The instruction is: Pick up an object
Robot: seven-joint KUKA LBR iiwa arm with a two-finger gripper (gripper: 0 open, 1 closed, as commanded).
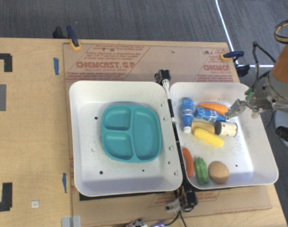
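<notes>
The gripper (238,109) reaches in from the right over the right bin (257,174), its grey fingers pointing left and down toward the cluster of toy food at the bin's upper middle. One finger (235,109) shows as a slim grey blade with its tip just beside the right end of the orange carrot (214,108). Whether the pincer is open or closed cannot be told from this slant, and nothing can be seen held between the fingers.

Just below the fingertip lies a small cream bottle with a dark cap (226,128), on its side. Left of it a yellow corn cob (208,137) lies aslant, touching a pale yellow piece (202,126) above it. A blue bottle with a white cap (187,112) lies lengthwise near the bin's left wall, and a smaller blue item (204,113) sits between it and the carrot. These things crowd together, touching or nearly so.

Lower in the same bin, well apart from the gripper, a thin red-orange pepper (187,161) lies along the left wall, a green vegetable (201,169) beside it, and a round brown potato-like piece (219,172) to the right of that.

The left bin (82,126) holds a teal divided plate (132,132) with three compartments. Both bins sit on a cardboard sheet (134,63) printed in red, clamped to the wooden bench (25,136)
</notes>
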